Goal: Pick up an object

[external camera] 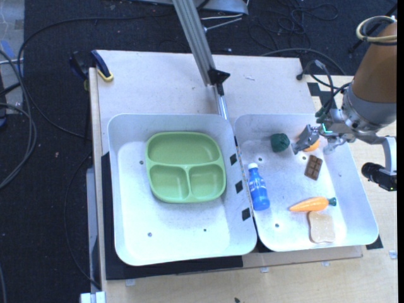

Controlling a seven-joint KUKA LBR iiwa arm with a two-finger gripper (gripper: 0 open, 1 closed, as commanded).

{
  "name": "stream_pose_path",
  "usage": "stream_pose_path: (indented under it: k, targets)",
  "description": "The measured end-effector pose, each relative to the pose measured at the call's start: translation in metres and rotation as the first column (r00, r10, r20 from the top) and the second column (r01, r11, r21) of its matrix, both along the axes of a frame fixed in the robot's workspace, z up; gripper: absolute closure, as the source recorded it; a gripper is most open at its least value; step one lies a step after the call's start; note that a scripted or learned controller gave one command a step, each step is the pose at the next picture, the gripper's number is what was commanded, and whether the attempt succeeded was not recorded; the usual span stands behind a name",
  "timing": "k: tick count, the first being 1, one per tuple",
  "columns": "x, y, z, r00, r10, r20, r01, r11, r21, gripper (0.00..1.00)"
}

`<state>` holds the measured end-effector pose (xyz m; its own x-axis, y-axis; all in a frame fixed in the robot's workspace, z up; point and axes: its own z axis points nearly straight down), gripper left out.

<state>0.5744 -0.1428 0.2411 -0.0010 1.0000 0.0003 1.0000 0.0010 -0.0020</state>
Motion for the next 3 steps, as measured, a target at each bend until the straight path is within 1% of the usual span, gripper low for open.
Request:
stream_pose_path:
  k: [1, 2, 3]
  targets:
    - [0.001, 0.0, 0.001, 1.0, 0.0, 0.002, 0.0, 1.0, 0.0, 0.0]
    - [0.006, -0.006, -0.059, 1.0, -0.002, -0.003, 0.002, 1.0, 0.0, 0.0]
    - [-0.002, -0.013, -0.109, 1.0, -0.002, -0.002, 0.002, 1.0, 0.0, 0.0]
